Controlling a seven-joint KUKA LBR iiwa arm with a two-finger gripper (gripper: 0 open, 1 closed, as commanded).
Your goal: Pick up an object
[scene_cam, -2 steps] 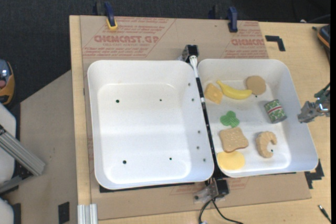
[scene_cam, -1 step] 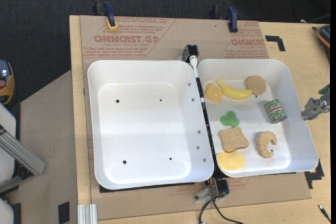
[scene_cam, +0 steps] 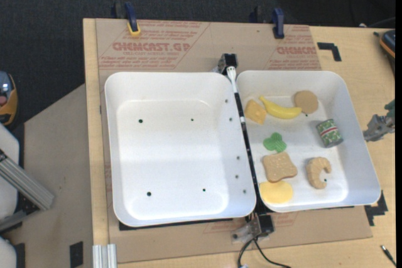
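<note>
At the right edge of the camera view, the gripper [scene_cam: 377, 127] sits just outside the right bin [scene_cam: 359, 163], level with its middle; whether it is apart or together cannot be told, and nothing is seen held in it. Nearest to it inside that bin lies a green-and-white can [scene_cam: 328, 132]. Further in lie a tan croissant-shaped piece [scene_cam: 318, 172], a round tan disc [scene_cam: 306, 101], a banana [scene_cam: 281, 110], a yellow wedge [scene_cam: 255, 112], a green leafy piece [scene_cam: 274, 143], a toast slice [scene_cam: 279, 166] and a yellow disc [scene_cam: 276, 192]. The left bin [scene_cam: 113, 135] adjoins the right one. Both rest on a brown board [scene_cam: 188, 41].
</note>
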